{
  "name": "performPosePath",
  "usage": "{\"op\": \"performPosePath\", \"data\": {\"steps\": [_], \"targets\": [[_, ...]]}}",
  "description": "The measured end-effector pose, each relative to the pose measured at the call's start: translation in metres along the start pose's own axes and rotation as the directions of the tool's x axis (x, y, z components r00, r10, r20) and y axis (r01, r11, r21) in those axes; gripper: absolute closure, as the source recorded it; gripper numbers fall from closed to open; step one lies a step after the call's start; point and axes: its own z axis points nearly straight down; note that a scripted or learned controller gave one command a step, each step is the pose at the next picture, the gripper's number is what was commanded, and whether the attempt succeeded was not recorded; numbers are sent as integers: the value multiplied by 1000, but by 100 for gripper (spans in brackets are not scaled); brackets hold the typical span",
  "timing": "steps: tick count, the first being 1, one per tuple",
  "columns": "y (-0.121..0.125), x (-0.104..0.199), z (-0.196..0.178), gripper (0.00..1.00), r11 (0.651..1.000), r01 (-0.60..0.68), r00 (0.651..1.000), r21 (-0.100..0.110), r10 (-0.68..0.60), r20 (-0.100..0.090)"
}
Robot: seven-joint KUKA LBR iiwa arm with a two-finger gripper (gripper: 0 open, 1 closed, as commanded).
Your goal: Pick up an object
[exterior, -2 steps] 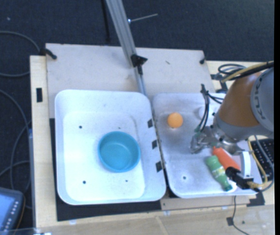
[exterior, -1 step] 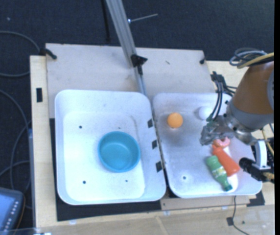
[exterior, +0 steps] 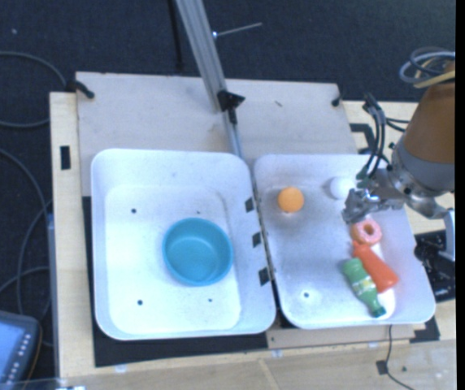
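Note:
The right bin [exterior: 314, 250] holds an orange ball [exterior: 290, 200], a small white ball [exterior: 338, 187], a pink ring [exterior: 368, 233], an orange-red carrot-shaped toy [exterior: 378, 268] and a green bottle-shaped toy [exterior: 361, 283]. My gripper [exterior: 361, 204] hangs over the right bin, just right of the white ball and above the pink ring. Nothing shows between its fingers. The arm's orange band [exterior: 432, 132] is at the right edge.
The left bin [exterior: 127, 193] holds a blue bowl [exterior: 197, 251]. A metal pole [exterior: 204, 43] slants from the top down to the gap between the bins. Cables lie on the dark floor at left, and a black fixture [exterior: 434, 258] sits beside the right bin.

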Motion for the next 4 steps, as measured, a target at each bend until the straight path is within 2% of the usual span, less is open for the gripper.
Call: {"op": "performPosePath", "data": {"steps": [1, 2, 3, 4], "targets": [[1, -1, -8, 100, 1000, 2, 1000, 5, -2, 1], [7, 54, -14, 100, 1000, 4, 1000, 3, -4, 0], [-3, 101, -4, 100, 1000, 3, 1000, 11, -3, -1], [5, 158, -4, 100, 1000, 4, 1000, 8, -4, -2]]}}
